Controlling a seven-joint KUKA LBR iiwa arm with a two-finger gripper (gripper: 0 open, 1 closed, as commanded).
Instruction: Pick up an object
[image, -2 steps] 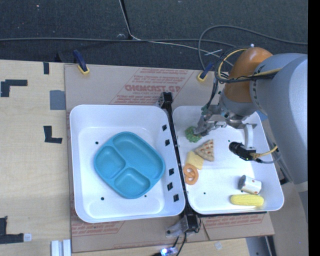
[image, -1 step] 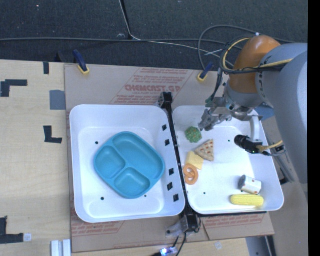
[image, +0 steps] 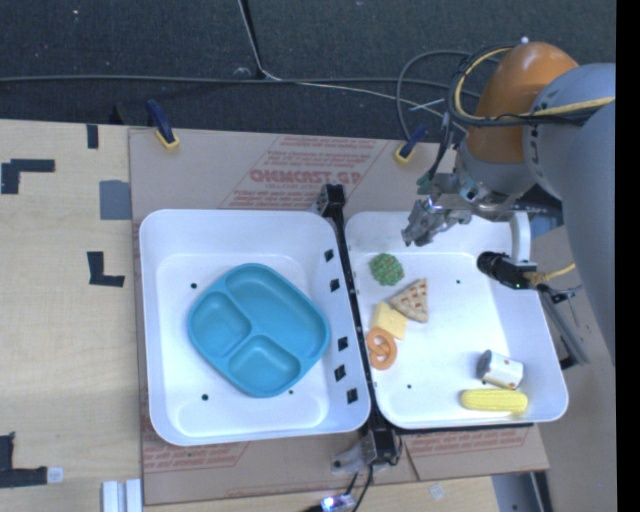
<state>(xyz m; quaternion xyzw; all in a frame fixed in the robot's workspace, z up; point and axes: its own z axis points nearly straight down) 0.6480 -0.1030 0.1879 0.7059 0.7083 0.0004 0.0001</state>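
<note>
The right bin (image: 520, 330) holds a green broccoli piece (image: 386, 268), a pizza slice (image: 411, 299), a yellow cheese wedge (image: 390, 320), an orange pretzel (image: 381, 348), a corn cob (image: 494, 401) and a small white and grey item (image: 499, 369). My gripper (image: 422, 228) hangs over the bin's back left part, up and to the right of the broccoli, with nothing seen between its fingers.
The left bin (image: 165, 300) holds a blue divided plate (image: 258, 328). A black divider with clips (image: 345, 300) runs between the bins. Cables (image: 420, 90) loop behind the arm, and clamps (image: 162, 128) sit at the cardboard's back edge.
</note>
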